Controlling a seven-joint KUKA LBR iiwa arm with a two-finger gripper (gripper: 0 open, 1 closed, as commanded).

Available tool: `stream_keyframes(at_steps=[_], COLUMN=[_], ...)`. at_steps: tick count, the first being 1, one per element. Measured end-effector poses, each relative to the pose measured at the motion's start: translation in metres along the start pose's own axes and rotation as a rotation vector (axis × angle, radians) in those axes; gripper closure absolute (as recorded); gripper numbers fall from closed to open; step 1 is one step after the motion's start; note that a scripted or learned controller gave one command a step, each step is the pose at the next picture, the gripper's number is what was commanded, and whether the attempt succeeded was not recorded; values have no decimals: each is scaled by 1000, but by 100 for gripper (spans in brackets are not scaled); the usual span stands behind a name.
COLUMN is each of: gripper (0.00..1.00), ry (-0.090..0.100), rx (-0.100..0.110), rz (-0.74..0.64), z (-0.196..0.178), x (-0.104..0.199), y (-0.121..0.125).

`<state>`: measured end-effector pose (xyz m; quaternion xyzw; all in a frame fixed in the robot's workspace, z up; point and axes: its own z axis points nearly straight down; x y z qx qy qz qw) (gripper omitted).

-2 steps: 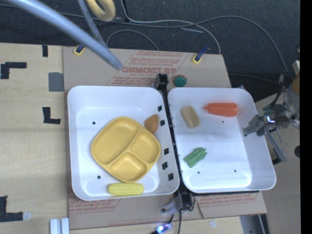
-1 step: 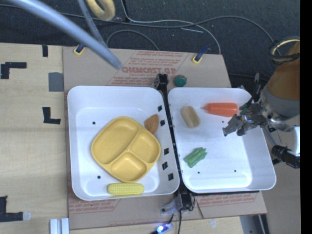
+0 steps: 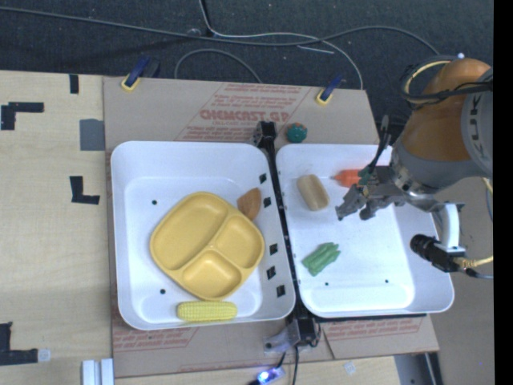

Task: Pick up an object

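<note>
In the right bin (image 3: 417, 295) lie a tan bread roll (image 3: 313, 192) at the upper left, a green leafy piece (image 3: 321, 257) lower down, and an orange carrot-like piece (image 3: 348, 177) partly hidden under the arm. My gripper (image 3: 358, 208) hangs over the right bin, just right of the roll and below the orange piece, its dark fingers pointing down-left. Nothing shows between them. The left bin (image 3: 128, 215) holds a yellow divided plate (image 3: 207, 244), a brown piece (image 3: 250, 204) by the plate's upper right, and a yellow corn cob (image 3: 207, 310) at the front.
A teal ball (image 3: 297, 132) rests on the cardboard just behind the bins, near the black divider clip (image 3: 266, 133). Blue and yellow clamps (image 3: 136, 73) hold the cardboard's back edge. Cables run across the dark floor behind. The arm's grey and orange body (image 3: 445, 127) overhangs the right bin's right side.
</note>
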<state>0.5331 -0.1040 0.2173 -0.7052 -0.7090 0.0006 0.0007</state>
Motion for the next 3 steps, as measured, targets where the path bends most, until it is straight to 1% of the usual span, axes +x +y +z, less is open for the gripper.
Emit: stream_keyframes(at_steps=[1, 2, 3], gripper=[100, 100, 100], ry=[0, 1, 1], rx=[-1, 0, -1], rz=[1, -2, -1], z=[-10, -13, -19], x=[53, 110, 163], y=[6, 7, 23])
